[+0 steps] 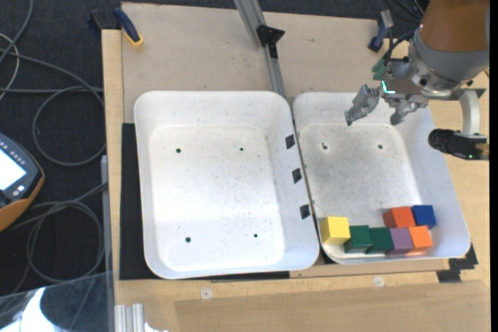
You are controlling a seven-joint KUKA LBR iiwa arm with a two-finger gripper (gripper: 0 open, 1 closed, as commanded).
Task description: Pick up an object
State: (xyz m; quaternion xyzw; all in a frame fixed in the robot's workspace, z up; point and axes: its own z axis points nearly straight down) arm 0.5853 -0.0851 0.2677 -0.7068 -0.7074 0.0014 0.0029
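Several small blocks lie along the near edge of the right bin (436, 167): a yellow block (336, 228), two green blocks (369, 238), a purple block (401, 239), two orange blocks (410, 226) and a blue block (424, 214). My gripper (380, 110) hangs above the far end of that bin, well away from the blocks. Its two fingers (359, 106) stand spread apart, open, with nothing between them.
The left bin (156, 167) sits beside the right one on a tan bench board. A slanted metal pole (247, 4) rises from the far side between the bins. Clamps (128, 25) sit at the board's far corners, and cables lie on the floor to the left.
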